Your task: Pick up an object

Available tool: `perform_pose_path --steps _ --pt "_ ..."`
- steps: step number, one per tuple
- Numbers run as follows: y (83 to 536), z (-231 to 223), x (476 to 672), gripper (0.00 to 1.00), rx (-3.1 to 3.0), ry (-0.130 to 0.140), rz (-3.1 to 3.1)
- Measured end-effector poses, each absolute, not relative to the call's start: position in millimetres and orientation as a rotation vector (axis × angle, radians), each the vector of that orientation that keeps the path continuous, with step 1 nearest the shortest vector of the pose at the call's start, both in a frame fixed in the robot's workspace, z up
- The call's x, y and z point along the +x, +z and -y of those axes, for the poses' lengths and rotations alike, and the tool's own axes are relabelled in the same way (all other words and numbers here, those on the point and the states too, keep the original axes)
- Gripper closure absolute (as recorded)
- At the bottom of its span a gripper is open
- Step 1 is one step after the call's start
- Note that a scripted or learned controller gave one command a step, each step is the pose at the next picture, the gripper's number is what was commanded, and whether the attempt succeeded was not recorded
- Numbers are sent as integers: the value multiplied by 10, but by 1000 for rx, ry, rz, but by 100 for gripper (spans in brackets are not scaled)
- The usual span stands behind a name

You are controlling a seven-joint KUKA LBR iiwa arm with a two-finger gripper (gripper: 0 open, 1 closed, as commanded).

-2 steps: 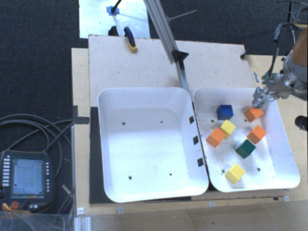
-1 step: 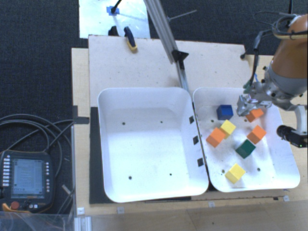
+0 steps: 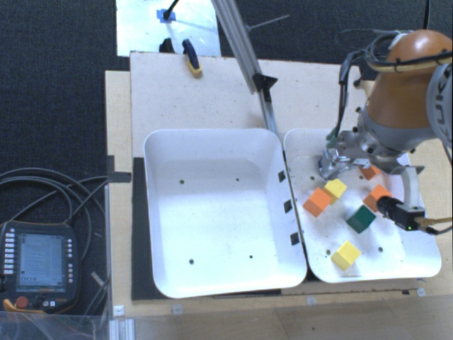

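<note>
Evidently the pick had not been completed at this moment. We saw the arm (image 3: 407, 83) reaching in from the right over the right bin (image 3: 417, 264), with its end effector (image 3: 333, 163) low over the bin's upper part, near the wall shared with the left bin (image 3: 212, 214). We could not tell whether the end effector was apart or together, since the wrist covered much of it, and we saw nothing between its tips, so we judged that no object was held.

The candidate objects all lay in the right bin. A small yellow block (image 3: 335, 188) sat just below the end effector, with an orange block (image 3: 318, 202) touching or just beside it on the left. A green block (image 3: 361, 219) lay nearer the middle, another orange block (image 3: 376, 196) was beside it toward the right, and a larger yellow block (image 3: 346, 255) rested near the front rim. A further orange piece (image 3: 369, 171) peeked out under the wrist.

By our judgement what remained was nearly the whole task: settling onto one block, closing on it and lifting it clear.

As for writing, we made out part of a dark letter on the arm's grey casing at the right edge, too cropped to read. The pendant (image 3: 39, 264) on the floor left of the desk (image 3: 212, 98) had a lit screen, but its text was too small to read.
</note>
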State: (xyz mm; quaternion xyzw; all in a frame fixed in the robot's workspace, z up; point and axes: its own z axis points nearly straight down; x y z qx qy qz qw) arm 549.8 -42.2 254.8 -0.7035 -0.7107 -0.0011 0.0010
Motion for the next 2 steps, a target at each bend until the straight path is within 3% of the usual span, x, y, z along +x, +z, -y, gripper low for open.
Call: perform_pose_path --steps 2 --pt "2428 -563 5331 100 -2208 -4 2233"
